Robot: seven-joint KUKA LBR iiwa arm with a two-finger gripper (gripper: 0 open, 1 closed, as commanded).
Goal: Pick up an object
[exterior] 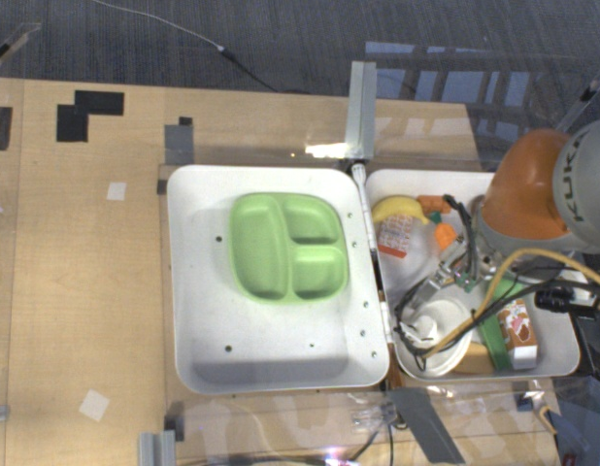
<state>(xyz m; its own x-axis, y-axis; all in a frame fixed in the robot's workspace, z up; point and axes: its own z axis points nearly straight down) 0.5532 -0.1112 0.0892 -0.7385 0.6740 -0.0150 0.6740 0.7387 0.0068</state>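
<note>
My gripper (426, 324) is low in the right bin (562, 362), right over a white bowl (453, 311) near the bin's front edge. Cables and the wrist cover much of it. A green box (495, 336) and a brown and white carton (518, 326) lie just right of the bowl. Toward the back of that bin are a yellow banana (396, 207), a white packet with a red label (394, 237) and small orange pieces (434, 204). A green divided plate (285, 247) lies in the left bin (198, 338).
The arm's grey body with its orange band (523, 187) hangs over the right bin's back right corner. A metal post (361, 115) stands behind the divide between the bins. Wooden bench top (77, 289) stretches out to the left.
</note>
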